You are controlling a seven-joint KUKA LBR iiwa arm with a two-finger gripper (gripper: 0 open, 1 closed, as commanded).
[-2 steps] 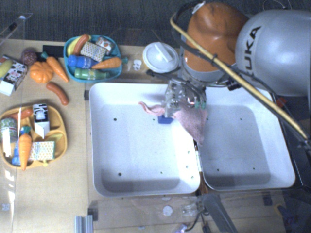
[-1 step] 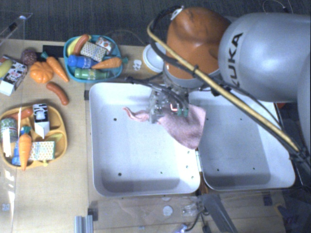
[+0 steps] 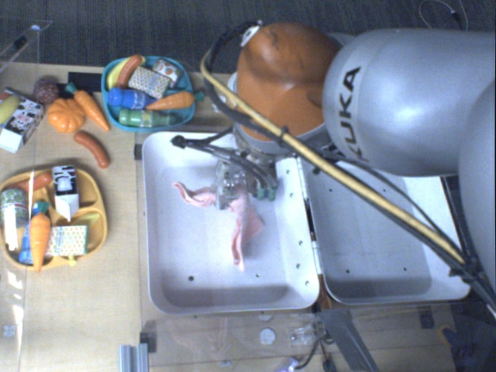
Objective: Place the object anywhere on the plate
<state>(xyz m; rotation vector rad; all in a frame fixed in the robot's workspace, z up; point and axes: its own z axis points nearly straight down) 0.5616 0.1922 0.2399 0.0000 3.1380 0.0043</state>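
A round blue plastic bowl [image 3: 183,116] of toy food stood at the bench's far left. Beside it lay a small orange toy pumpkin [image 3: 65,115], an orange toy carrot [image 3: 93,108] and a red toy sausage [image 3: 92,148]. Nearer, a yellow plastic tray [image 3: 96,229] held more toy groceries.

A robotics laboratory is indicated. A large grey and orange KUKA-marked industrial arm [image 3: 387,91] is mounted over two shallow white plastic bins [image 3: 167,285]. Left of the bins, toy plastic food is sorted into a round blue bowl [image 3: 124,121] and a yellow tray [image 3: 97,235].
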